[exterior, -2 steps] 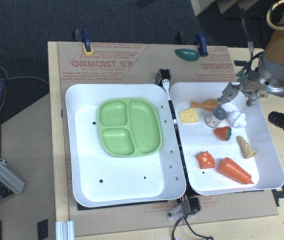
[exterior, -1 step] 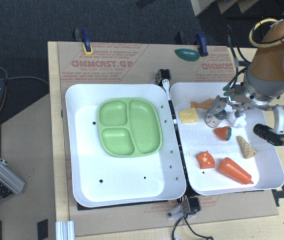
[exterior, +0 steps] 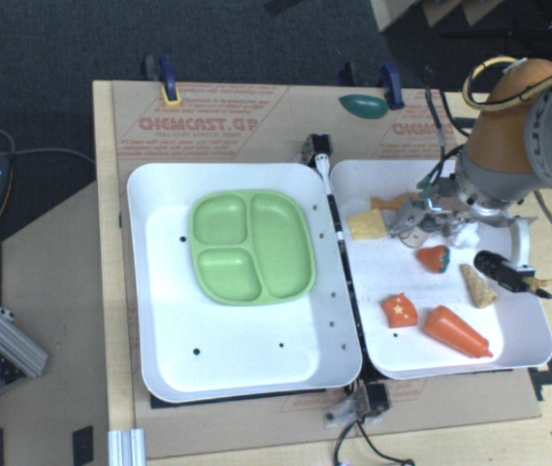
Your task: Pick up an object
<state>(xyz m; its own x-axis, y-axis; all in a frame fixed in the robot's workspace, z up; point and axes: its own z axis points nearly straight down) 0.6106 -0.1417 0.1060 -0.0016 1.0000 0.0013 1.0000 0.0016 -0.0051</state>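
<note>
Metal gripper (exterior: 423, 216) is hovering near the right bin's (exterior: 518, 349) far edge; whether its fingers are open or holding anything cannot be told. A yellow wedge (exterior: 366, 225) is lying just beside it, a red piece (exterior: 433, 257) nearer the middle. Crowded neighbours risk deflecting a closing grasp, knocking pieces aside.

My arm (exterior: 523, 134) comes in from the right side of the camera view, grey in colour, with the orange band (exterior: 508, 115) above the wrist. The wrist bends down and to the left. My claw (exterior: 421, 219) is low, at the end of the metal wrist part, and it points toward the left. Some thin cables run beside the wrist, near the orange band.
</note>
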